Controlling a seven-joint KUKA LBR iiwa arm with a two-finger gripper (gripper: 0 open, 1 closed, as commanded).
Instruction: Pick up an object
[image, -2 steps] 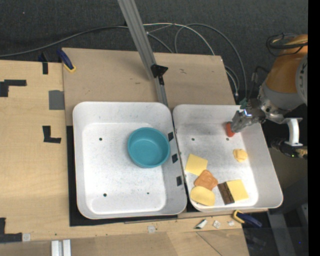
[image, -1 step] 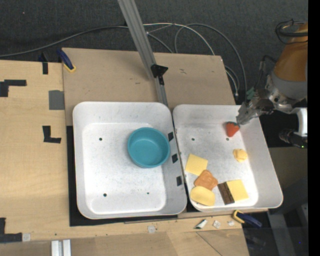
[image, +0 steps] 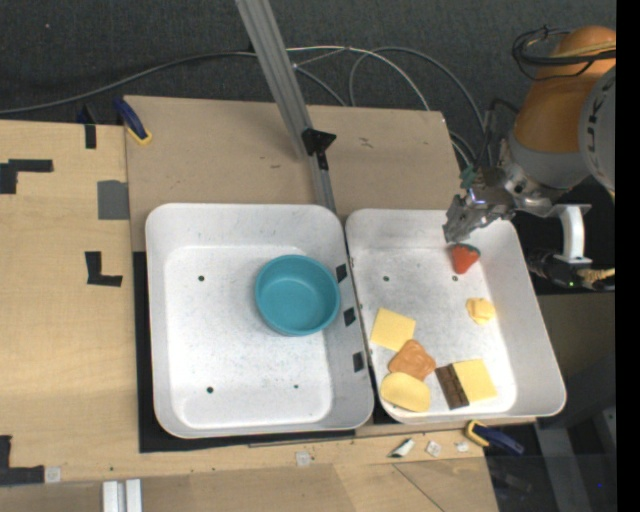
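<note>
My gripper (image: 461, 228) hangs over the far side of the right bin (image: 535, 330), reaching in from the right. A small red strawberry-like piece (image: 465, 260) with a green top lies directly under its tip, touching or nearly touching it; the view does not show whether it is gripped. Further forward in the same bin are a small yellow lump (image: 481, 311), a yellow square (image: 392, 328), an orange piece (image: 412, 358), a yellow oval (image: 405, 392), a brown bar (image: 451, 385) and a second yellow square (image: 477, 379).
A blue bowl (image: 295, 293) stands in the left bin (image: 180, 300). A grey slanted pole (image: 290, 90) crosses the bench behind the bins, with cables behind it. Blue-and-yellow clamps sit at the back left (image: 133, 120) and the front right (image: 492, 437).
</note>
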